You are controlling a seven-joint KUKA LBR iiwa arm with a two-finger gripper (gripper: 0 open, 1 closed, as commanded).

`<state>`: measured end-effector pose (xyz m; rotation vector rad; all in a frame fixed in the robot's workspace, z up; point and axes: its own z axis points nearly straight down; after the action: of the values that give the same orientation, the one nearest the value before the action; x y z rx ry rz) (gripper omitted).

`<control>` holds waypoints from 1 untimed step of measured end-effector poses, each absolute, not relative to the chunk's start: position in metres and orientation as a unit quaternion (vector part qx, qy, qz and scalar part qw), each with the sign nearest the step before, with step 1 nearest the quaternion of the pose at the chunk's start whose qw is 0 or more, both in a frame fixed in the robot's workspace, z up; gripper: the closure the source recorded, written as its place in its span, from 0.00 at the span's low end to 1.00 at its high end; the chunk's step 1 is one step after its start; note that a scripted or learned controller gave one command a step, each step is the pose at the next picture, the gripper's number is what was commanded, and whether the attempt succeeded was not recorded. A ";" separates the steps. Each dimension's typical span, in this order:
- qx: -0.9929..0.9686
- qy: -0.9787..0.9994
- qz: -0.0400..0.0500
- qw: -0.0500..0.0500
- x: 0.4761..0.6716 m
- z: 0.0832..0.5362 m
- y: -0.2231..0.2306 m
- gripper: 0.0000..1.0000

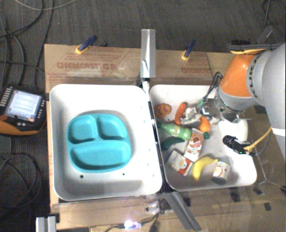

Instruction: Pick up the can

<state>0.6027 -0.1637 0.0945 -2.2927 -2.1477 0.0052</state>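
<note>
Taking the right bin (251, 175) as my landmark, I start at its near edge. The can (220, 171) lies there in the near right corner, on its side, its long axis running slantwise with one round end turned toward the bin's near wall. Just beside it on the left sits a banana (202, 166), and left of that a small red carton (178, 162). Toward the middle of the bin lie a second carton (194, 144) and a green bottle (175, 130). Farther back, near the far half, my gripper (197, 112) hangs over the clutter close to a carrot (204, 124). I cannot tell how far apart my tips stand, and I see nothing held. As I judge it, the can lies well apart from me, nearward and a little to the right, so I must travel that way and turn to close across its narrow width.
</note>
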 end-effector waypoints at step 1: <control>-0.729 -0.684 -0.002 -0.005 0.607 0.110 -0.164 1.00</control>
<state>0.6066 -0.1639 0.1104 -2.2985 -2.1551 -0.0070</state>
